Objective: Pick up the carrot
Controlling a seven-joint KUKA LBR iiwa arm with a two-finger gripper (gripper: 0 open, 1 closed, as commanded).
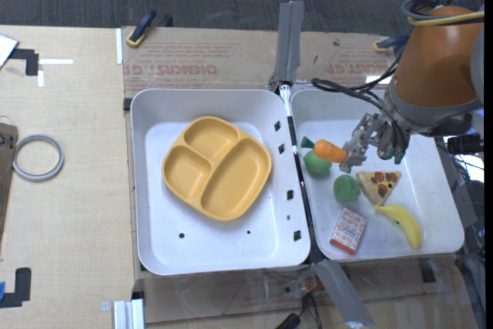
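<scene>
The right bin is crowded. The carrot lies near its left wall, touching a green fruit just below it, with the gripper close on its right. A green ball, pizza slice, banana and red packet fill the lower floor. Bare floor lies along the upper edge, above the carrot.

I see my arm reaching in from the right, its orange band bulking large above the wrist, the grey wrist just beneath it. The wrist angles down and to the left, cables trailing off it. My gripper hangs low at the end, metal fingers pointing down-left, tips close together.
</scene>
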